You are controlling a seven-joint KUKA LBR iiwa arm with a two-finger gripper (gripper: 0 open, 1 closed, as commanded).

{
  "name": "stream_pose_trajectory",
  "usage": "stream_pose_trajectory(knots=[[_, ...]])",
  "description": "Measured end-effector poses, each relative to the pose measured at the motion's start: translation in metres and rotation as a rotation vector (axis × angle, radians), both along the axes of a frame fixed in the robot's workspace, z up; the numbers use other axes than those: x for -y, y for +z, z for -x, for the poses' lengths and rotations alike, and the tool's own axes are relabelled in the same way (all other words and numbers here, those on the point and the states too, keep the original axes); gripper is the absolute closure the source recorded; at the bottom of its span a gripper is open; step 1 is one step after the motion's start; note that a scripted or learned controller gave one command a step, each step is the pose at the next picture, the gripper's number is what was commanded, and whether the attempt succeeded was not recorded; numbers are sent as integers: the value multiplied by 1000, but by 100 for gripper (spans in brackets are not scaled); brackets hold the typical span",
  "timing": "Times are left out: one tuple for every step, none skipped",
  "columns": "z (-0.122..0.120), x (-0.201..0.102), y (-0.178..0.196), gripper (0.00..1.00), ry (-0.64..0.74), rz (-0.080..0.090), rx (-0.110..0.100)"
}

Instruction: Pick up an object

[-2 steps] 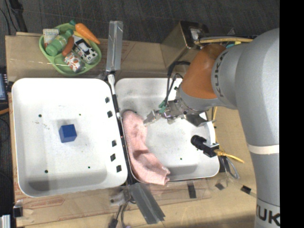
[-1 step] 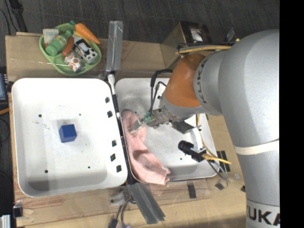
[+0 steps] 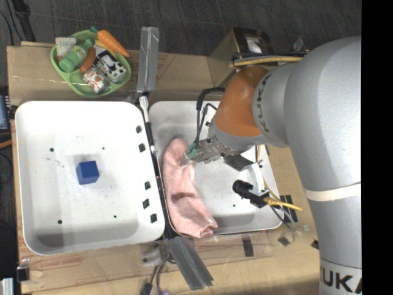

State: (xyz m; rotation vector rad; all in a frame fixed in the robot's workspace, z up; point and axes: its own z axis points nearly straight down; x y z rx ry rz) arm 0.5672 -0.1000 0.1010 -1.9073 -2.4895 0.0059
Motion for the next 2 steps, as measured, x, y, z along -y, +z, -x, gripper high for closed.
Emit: stream_pose_trajectory(knots=[[-72, -63, 92, 100, 289, 0, 8], [-72, -64, 101, 100, 294, 1, 6]])
